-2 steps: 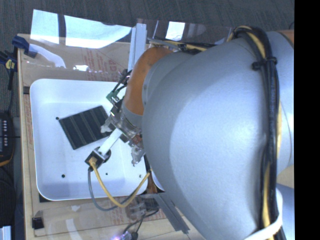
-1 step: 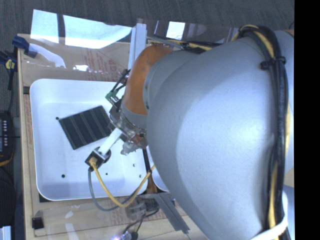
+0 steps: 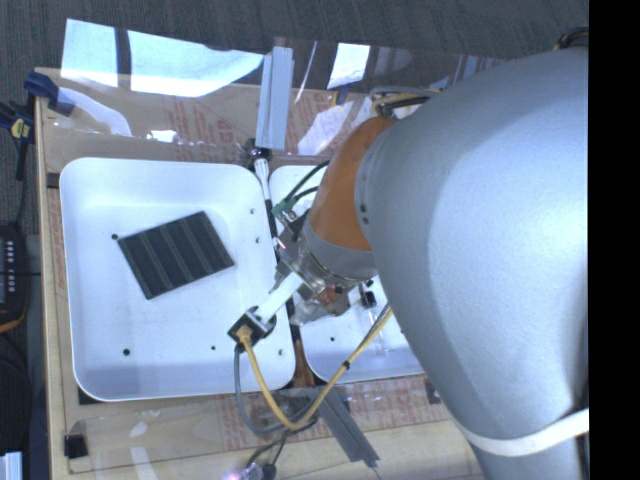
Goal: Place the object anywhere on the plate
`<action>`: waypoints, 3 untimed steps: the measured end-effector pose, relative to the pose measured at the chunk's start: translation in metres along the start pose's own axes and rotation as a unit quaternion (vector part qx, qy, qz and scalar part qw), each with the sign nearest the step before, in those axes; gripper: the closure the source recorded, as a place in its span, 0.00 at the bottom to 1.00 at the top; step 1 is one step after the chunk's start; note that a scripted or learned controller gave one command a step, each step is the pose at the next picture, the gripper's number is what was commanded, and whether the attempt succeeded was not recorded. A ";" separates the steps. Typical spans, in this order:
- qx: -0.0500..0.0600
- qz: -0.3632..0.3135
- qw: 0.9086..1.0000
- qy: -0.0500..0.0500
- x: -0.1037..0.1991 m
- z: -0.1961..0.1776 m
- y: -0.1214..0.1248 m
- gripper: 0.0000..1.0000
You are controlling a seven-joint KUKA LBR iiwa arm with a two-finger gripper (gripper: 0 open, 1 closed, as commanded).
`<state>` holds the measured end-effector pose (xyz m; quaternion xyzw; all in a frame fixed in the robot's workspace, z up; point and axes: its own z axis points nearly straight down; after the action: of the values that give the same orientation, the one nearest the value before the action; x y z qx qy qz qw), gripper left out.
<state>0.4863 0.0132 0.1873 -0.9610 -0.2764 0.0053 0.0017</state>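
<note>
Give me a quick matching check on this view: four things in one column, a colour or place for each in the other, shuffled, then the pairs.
Things:
1. dark ribbed plate
2. band above the wrist
3. cable
4. right bin

Descriptions:
A. orange
B. yellow, looping down past the bins' front edge
C. lying in the left bin
D. mostly covered by the grey arm

Pairs: 1-C, 2-A, 3-B, 4-D
</note>
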 end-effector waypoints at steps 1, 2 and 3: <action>-0.003 0.174 0.985 0.003 0.093 -0.001 -0.013 1.00; -0.003 0.175 0.985 0.003 0.093 -0.002 -0.012 0.00; -0.001 -0.066 0.998 0.000 0.131 -0.009 0.004 0.00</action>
<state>0.5991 0.0796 0.1949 -0.9406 -0.3396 0.0044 0.0011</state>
